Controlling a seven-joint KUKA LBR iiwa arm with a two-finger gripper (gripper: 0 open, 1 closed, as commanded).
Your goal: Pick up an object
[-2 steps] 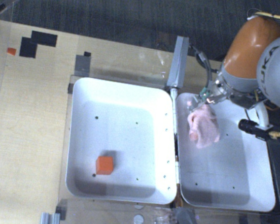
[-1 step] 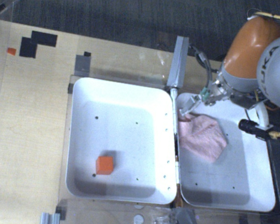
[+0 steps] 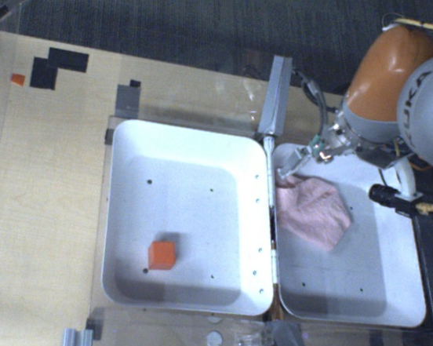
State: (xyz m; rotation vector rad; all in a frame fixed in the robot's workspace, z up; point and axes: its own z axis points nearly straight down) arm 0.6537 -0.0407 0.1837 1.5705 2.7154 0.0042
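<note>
Light wood worktop [image 3: 38, 208] carries both white bins. Left bin [image 3: 126, 196] and right bin [image 3: 412, 309] sit side by side, rims touching or nearly so. A grey metal bar [image 3: 275, 97] stands upright-looking at the far end of the seam between them. Far left on the worktop: black stepped marker [image 3: 56, 66], small orange square [image 3: 17, 79] just left of it. Small grey bracket [image 3: 128, 100] near the left bin's far-left corner. Dark carpet-like floor [image 3: 183, 6] beyond, probably.

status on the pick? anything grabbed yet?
Done: the gripper has reached the right bin, at the pink cloth's upper-left corner. In hand: nothing visibly lifted; the cloth lies on the bin floor, and whether a corner is pinched is too small to tell. Left: grasp and lift. The orange block sits untouched in the left bin.
</note>
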